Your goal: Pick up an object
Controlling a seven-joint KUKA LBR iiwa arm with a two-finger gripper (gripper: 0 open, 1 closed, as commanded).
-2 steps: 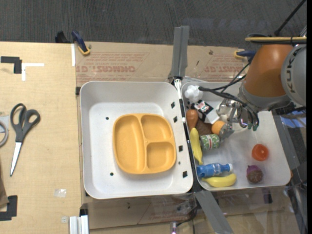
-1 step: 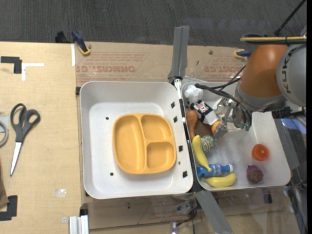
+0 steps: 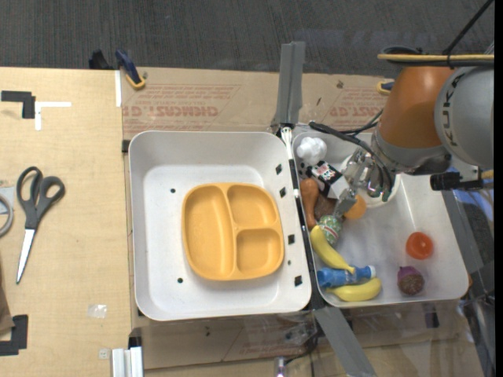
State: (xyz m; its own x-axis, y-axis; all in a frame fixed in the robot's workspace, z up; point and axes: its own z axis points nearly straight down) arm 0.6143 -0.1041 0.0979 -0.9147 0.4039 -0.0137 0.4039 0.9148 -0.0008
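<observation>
Grey arm point(image 3: 464, 116) overhead, jaws above orange fruit point(image 3: 355, 208), right bin point(image 3: 440, 210)

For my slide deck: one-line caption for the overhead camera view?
KUKA gripper reaching into the toy-cluttered right bin; yellow divided plate sits in the left bin.

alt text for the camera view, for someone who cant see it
A grey and orange robot arm lowers its gripper into the right bin, among bananas and small toys. The left bin holds a yellow divided plate.
</observation>
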